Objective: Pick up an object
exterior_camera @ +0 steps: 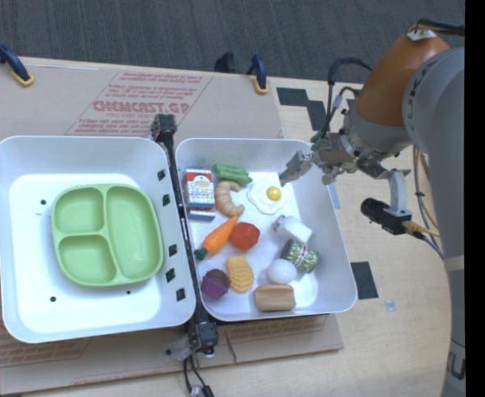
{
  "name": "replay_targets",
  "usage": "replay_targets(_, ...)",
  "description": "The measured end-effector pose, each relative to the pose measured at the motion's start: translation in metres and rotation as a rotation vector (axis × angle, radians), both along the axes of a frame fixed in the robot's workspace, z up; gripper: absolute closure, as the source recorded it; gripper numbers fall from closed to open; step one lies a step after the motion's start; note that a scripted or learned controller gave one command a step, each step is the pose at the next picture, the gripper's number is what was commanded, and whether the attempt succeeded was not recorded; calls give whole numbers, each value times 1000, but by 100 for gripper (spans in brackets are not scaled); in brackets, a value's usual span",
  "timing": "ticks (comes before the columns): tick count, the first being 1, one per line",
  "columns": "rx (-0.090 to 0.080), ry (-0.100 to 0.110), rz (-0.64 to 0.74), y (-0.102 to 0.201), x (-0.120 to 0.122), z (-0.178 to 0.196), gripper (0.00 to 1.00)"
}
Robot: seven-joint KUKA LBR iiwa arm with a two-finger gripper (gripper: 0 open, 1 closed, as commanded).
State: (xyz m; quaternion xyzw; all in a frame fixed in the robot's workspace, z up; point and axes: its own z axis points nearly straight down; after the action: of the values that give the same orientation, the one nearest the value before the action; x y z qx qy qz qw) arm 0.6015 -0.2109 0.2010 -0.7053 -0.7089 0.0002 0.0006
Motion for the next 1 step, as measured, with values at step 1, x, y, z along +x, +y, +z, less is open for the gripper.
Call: replay_targets(1, -1, 1, 2, 2, -51, -109, 0)
